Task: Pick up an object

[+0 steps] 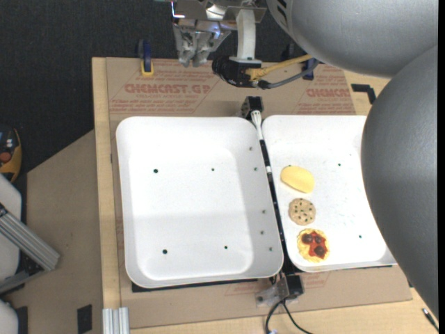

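While the gripper (192,47) hangs raised beyond the bins' far edge — whether its fingers are parted cannot be told — the yellow piece (297,179), cookie (301,211) and pizza toy (313,244), well apart from the fingers in the right bin (348,145), should be approached singly.

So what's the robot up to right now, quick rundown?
Gripper up high past the left bin's far edge, nothing in it. Yellow piece, cookie and little pizza lie untouched in right bin. Nothing blocks them.
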{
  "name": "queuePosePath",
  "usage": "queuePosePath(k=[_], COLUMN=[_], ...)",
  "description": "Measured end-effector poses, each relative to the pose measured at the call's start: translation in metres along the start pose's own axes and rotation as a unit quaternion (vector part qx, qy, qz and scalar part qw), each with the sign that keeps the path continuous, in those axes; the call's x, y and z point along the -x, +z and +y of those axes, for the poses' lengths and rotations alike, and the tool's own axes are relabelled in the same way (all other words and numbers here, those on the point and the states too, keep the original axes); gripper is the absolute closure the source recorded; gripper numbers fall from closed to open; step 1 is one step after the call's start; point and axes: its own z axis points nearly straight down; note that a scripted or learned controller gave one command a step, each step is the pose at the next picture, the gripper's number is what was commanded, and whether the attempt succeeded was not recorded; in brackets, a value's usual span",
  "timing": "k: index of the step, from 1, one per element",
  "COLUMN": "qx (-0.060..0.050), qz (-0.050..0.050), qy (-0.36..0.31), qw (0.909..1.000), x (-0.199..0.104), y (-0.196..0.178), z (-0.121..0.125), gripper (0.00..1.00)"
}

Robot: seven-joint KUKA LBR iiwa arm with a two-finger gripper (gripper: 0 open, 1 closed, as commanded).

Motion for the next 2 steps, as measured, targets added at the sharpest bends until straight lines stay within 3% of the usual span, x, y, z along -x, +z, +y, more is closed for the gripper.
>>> queuePosePath(k=[1, 2], qx=[-0.010, -0.001], qz=[-0.003, -0.001], qy=[0.002, 0.000], qw=[0.9999, 1.0000], x=[0.001, 0.000], y=[0.092, 0.040], z=[-0.016, 0.004], gripper=[1.00, 1.00])
